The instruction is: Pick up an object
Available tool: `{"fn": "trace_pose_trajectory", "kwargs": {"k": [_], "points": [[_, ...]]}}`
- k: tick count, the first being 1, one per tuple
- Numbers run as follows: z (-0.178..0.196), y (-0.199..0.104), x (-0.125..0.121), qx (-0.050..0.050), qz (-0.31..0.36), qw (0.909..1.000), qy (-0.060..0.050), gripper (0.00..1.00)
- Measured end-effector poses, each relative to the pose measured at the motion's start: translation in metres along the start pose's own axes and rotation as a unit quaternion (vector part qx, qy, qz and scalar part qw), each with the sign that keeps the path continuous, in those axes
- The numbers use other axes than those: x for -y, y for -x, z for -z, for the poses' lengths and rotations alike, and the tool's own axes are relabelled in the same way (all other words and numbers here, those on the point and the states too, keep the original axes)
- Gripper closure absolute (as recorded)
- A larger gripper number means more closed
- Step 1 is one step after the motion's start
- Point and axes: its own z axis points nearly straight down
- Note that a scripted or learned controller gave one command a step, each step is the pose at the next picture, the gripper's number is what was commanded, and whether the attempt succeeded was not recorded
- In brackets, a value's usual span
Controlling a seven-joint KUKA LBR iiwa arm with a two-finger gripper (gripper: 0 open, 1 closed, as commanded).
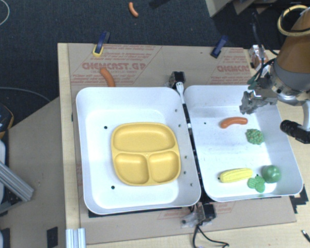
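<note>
1. You are looking down at two shallow white bins sitting side by side on a bench covered with a brown board (144, 61); the left bin (93, 138) is holding a yellow divided plate (144, 152), which is lying flat near its middle with three compartments.

2. The right bin (212, 159) is carrying the toy food. A sausage (233, 122) is lying in its upper half, a small piece of broccoli (254, 136) is sitting just beside it to the lower right, and an ear of corn (235, 175) is resting near the front edge. A green pepper (271, 173) and a leafy green piece (257, 183) are sitting in the front right corner, close together (they may be touching, but you cannot tell from this angle).

3. The arm is reaching in from the right, and its gripper (249, 102) is hanging over the upper right part of the right bin, just above and to the right of the sausage in the view. Nothing is showing between its fingers; whether they are apart or together is something you cannot tell here, since the tips are blurring into one dark shape.

4. Outside the bins, another sausage (108, 77) is lying on the board behind the left bin, and one more small orange piece (133, 9) is lying on the dark floor beyond the bench.
</note>
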Motion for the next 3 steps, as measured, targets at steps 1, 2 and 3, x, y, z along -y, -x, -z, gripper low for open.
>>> {"fn": "trace_pose_trajectory", "kwargs": {"k": [1, 2, 3], "points": [[0.024, 0.0, -0.001, 0.0, 0.0, 1.0, -0.001, 1.0], [0.014, -0.044, 0.027, -0.002, 0.001, 1.0, -0.006, 1.0], [0.022, -0.072, 0.048, -0.002, 0.001, 1.0, -0.005, 1.0]]}}
